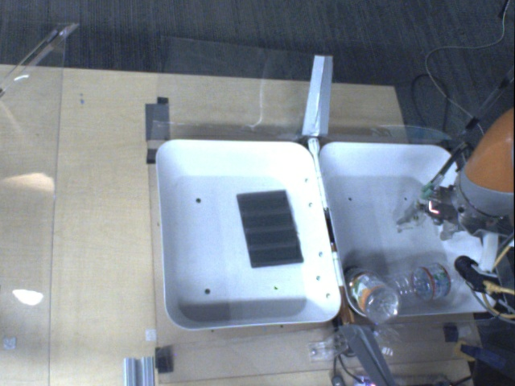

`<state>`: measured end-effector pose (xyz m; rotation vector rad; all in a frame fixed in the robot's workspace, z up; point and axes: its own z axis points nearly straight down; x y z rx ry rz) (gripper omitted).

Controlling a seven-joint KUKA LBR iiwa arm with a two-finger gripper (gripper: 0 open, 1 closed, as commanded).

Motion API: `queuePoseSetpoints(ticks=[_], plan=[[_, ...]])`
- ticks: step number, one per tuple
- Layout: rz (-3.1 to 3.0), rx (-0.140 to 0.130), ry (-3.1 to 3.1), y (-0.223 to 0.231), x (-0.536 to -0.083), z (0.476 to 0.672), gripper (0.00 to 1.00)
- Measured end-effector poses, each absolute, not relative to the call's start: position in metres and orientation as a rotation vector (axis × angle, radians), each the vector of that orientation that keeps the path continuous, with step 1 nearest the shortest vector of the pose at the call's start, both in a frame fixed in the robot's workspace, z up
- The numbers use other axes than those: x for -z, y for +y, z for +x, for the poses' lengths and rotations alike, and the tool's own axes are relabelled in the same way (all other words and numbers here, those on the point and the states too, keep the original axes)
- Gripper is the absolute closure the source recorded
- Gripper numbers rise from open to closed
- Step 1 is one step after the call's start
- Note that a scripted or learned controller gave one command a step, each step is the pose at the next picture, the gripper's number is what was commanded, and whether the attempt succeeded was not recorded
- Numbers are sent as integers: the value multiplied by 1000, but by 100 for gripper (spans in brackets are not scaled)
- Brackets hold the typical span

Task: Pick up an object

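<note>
A black ribbed rectangular pad (269, 227) lies flat in the middle of the left bin (185, 175). A clear plastic bottle (396, 289) lies on its side along the near wall of the right bin (362, 167), its label end toward the left. My gripper (422, 207) hangs over the right part of the right bin, above the bare floor and well back from the bottle. It is small and partly blurred against the white floor. The orange band of the arm (492, 163) is at the frame's right edge.
A metal post (318, 95) stands upright behind the seam between the two bins. Cables (475, 63) trail over the dark floor at the back right. Brackets and clamps (354, 348) sit at the bench's near edge below the right bin.
</note>
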<state>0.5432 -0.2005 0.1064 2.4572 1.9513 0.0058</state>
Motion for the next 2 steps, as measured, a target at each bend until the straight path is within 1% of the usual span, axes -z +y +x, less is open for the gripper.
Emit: queuePoseSetpoints(ticks=[1, 2], plan=[[2384, -14, 2029, -184, -89, 491, 0], [2378, -23, 2028, -183, -102, 494, 100]])
